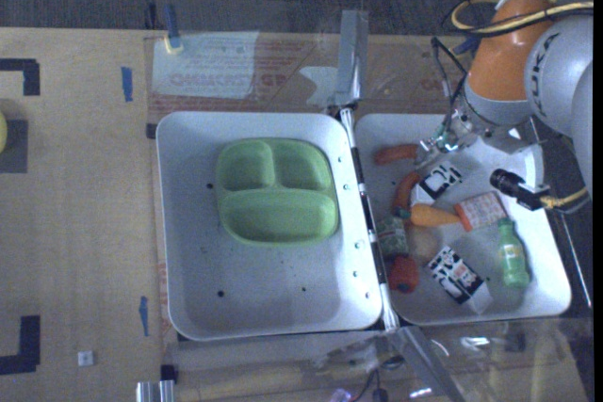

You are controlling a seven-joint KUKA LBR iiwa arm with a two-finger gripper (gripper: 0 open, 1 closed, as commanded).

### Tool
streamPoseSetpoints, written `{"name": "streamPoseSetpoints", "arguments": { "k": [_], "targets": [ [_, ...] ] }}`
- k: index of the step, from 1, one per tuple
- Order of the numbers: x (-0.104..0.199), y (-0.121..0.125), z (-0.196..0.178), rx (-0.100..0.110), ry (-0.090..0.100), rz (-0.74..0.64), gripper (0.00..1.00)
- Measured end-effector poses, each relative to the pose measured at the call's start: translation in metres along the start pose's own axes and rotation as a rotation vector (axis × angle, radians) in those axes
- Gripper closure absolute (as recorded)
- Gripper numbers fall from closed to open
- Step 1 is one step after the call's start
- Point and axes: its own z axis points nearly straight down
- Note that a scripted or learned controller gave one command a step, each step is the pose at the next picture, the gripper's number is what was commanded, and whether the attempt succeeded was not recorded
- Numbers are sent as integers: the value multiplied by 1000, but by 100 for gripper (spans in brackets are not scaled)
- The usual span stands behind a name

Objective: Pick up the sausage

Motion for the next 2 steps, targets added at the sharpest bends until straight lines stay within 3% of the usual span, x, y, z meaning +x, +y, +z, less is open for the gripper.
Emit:
{"name": "streamPoseSetpoints", "arguments": {
  "k": [1, 2],
  "targets": [
    [3, 0, 2, 6, 7, -1, 0],
    [33, 13, 1, 11, 1, -73, 0]
  ]
}}
